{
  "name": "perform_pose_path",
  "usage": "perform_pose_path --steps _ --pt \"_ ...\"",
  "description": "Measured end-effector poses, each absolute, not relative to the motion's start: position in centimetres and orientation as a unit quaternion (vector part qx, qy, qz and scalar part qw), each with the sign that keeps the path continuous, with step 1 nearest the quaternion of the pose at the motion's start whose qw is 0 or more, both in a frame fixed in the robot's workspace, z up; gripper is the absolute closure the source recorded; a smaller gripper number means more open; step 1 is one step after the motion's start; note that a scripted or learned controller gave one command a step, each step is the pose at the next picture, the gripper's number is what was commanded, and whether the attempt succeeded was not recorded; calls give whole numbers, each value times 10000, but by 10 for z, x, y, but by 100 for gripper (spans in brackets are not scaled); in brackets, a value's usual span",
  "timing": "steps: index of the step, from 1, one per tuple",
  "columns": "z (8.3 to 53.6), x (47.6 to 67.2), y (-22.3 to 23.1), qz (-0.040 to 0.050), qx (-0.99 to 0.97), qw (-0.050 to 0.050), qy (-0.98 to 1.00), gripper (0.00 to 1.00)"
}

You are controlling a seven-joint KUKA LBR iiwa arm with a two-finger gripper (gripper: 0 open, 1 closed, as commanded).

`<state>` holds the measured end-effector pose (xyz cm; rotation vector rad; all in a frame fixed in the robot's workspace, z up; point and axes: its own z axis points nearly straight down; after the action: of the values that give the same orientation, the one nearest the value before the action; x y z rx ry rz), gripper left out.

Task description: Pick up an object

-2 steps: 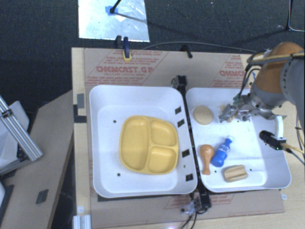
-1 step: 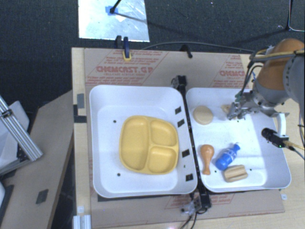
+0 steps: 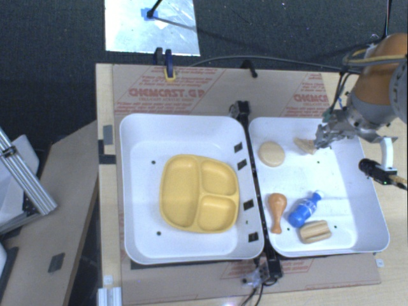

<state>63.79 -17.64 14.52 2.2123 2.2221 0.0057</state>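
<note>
Gripper (image 3: pixel 323 137) low at right bin (image 3: pixel 357 241) back edge, touching tan wedge (image 3: pixel 305 146), finger state can't tell, yellow tray (image 3: pixel 198 193) in left bin (image 3: pixel 137 171).

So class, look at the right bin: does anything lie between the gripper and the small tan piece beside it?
Nothing visible does. The gripper sits right at the tan piece in the right bin; the round beige piece lies apart, further left.

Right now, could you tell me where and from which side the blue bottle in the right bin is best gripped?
Probably across the middle of the blue bottle, from straight above. It lies on its side, cap up-right, so the jaws should close across its width; the drumstick and bread roll lie close by.
</note>
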Motion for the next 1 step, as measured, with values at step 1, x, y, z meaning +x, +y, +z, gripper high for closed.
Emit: perform_pose_path --steps 1 --pt "190 640 -173 19 7051 32 7091 100"
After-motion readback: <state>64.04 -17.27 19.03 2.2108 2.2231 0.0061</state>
